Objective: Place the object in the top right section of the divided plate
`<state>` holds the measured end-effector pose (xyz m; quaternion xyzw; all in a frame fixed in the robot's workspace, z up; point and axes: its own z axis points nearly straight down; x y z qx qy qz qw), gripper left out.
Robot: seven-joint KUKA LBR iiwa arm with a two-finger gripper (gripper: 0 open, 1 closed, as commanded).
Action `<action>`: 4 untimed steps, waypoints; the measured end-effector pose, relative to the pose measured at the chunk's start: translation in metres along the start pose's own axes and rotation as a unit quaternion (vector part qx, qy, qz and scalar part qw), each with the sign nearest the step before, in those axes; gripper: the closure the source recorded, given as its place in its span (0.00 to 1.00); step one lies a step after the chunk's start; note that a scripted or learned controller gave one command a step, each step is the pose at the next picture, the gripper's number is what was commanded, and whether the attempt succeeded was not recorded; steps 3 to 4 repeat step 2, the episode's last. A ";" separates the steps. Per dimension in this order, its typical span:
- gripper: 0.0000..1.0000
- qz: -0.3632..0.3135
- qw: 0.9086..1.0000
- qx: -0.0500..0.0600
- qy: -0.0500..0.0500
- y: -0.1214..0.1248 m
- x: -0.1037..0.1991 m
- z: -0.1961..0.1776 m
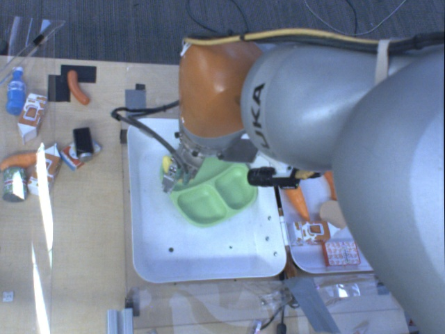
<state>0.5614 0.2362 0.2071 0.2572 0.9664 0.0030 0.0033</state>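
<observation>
A green divided plate [212,198] lies in the left white bin [201,256]; the arm covers its upper part. My gripper [171,179] hangs over the plate's left rim, at the end of the grey arm with the orange band. A small yellow object [167,163] shows just above the gripper, beside the plate's upper left edge. I cannot make out whether that yellow thing is between the fingers or lying in the bin.
The right bin [306,252] holds an orange carrot [297,202], a tan piece [332,214] and small cartons [341,252]. Loose items lie on the bench at left: a blue bottle [15,92], a sausage [78,88], a black block [83,141], cartons. The arm fills the upper right.
</observation>
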 end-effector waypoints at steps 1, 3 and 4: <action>0.00 0.000 1.000 0.000 0.000 0.000 0.000 0.000; 0.00 0.038 0.999 -0.002 0.000 -0.021 0.041 0.106; 0.00 0.038 0.999 -0.002 0.000 -0.021 0.041 0.106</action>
